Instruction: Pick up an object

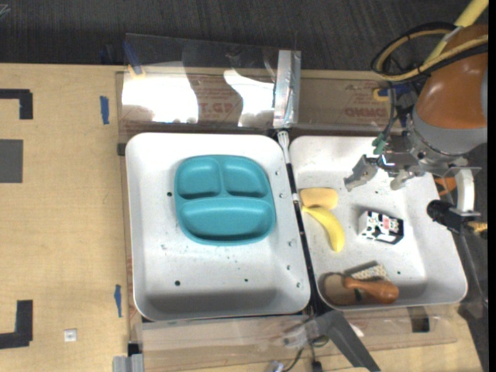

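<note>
bright even overhead light, strong white glare on the clear plastic sheet [203, 91] behind the bins; soft shadows, slightly soft focus

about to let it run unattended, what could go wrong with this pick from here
The claw hangs open over the right bin, above bare floor, so it may close on nothing. The banana touches the yellow piece by the bin's wall, leaving little finger room.

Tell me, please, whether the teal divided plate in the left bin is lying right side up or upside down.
Right side up. The teal divided plate lies flat on the left bin floor, its three compartments facing up as hollows.
</note>
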